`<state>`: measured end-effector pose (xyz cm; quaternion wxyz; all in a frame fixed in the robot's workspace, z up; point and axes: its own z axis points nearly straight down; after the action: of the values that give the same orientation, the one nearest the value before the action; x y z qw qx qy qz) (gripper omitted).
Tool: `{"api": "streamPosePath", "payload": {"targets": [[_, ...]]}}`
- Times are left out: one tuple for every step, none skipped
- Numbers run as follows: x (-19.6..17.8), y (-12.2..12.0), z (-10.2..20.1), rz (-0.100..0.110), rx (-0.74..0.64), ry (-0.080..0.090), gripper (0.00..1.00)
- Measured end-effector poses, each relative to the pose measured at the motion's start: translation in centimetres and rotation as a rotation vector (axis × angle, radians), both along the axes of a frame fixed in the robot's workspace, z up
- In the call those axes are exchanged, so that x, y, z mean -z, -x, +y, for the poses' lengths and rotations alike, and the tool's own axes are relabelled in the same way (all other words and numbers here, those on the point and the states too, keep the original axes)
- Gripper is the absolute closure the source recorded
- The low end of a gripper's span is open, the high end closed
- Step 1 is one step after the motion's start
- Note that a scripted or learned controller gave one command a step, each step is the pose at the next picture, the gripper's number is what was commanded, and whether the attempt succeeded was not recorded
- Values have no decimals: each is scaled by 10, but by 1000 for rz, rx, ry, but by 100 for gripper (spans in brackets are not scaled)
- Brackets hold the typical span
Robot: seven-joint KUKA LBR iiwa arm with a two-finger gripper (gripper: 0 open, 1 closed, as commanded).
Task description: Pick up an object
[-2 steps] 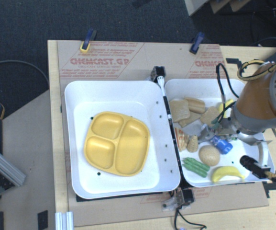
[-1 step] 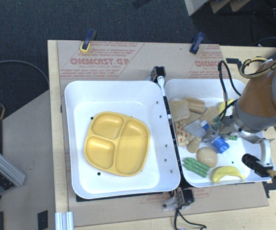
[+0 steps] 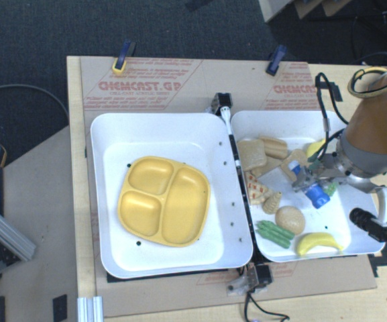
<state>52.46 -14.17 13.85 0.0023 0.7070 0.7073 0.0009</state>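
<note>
Down in the right bin [image 3: 273, 247], the gripper [image 3: 312, 180] hangs low over a crowd of toy food, and whether it is spread or closed cannot be told from this slanted view, nor whether anything is caught in it. Directly beneath and touching its tip sits a small blue cylinder [image 3: 317, 196], the likeliest target of this pick; a yellow piece [image 3: 316, 147] lies just behind the gripper, toward the bin's far wall. To do the step well, I judge the arm should settle squarely over the blue cylinder and avoid nudging the neighbours, since a rounded thing may roll away from a glancing touch. Left of the gripper lie tan bread-like pieces [image 3: 260, 151] and a patterned cracker-like piece [image 3: 259, 193]; nearer the camera from it are a beige round object [image 3: 290, 219], a green pea pod [image 3: 274, 233] and a banana [image 3: 319, 243]. Well to the gripper's left, the other white bin [image 3: 106, 180] holds a yellow divided plate [image 3: 164, 200]. Both bins rest on a table [image 3: 180, 82] covered with printed brown sheet, clamped at its far edge, with dark carpet beyond.
</note>
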Motion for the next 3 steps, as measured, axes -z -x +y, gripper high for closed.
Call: {"api": "streamPosePath", "payload": {"targets": [[-60, -8, 3, -1, -1, 0, 100], [-88, -9, 2, -1, -1, 0, 100], [-78, -19, 53, 7, -4, -3, 100]]}}
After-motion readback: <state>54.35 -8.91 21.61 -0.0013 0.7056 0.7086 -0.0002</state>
